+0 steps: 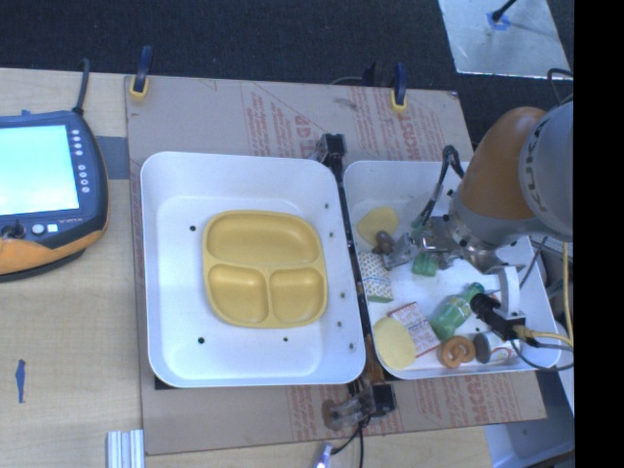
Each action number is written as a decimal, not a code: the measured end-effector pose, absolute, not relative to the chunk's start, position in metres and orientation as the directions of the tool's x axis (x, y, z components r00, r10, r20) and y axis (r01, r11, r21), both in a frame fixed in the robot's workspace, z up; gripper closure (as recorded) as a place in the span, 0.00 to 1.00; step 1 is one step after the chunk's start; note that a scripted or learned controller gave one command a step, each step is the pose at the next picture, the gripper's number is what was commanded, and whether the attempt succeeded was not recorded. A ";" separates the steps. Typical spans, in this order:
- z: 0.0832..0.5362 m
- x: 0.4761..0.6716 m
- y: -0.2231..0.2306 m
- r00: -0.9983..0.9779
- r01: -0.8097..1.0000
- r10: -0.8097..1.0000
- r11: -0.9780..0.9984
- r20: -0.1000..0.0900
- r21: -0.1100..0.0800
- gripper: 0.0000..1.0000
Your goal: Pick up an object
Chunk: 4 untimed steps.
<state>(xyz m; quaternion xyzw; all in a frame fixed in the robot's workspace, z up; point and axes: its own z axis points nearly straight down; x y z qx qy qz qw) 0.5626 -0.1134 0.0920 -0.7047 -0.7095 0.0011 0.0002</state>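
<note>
- Object candidates sit in right bin (pixel 444 169): green block (pixel 425 263), green cylinder (pixel 452 313), yellow discs (pixel 394 342), doughnut (pixel 455 351), cards (pixel 374 279).
- Gripper (pixel 402 249) low near green block; can't tell its opening or any hold.
- Risk: clutter packed tight, likely a nudge instead of a grasp.
- Left bin (pixel 166 261) holds yellow divided plate (pixel 264 267).

The bench is brightly and evenly lit. Glare is seen on the tablet screen (pixel 37 172). The whole picture is a little blurry.
</note>
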 end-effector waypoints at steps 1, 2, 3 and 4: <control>0.090 0.651 -0.113 -0.007 1.000 1.000 0.007 0.005 -0.031 0.00; 0.091 0.589 -0.120 -0.005 1.000 1.000 0.005 -0.001 -0.005 0.00; 0.102 0.589 -0.120 -0.006 1.000 1.000 0.006 0.000 -0.006 1.00; 0.193 0.566 -0.053 -0.004 1.000 1.000 0.004 0.001 -0.001 1.00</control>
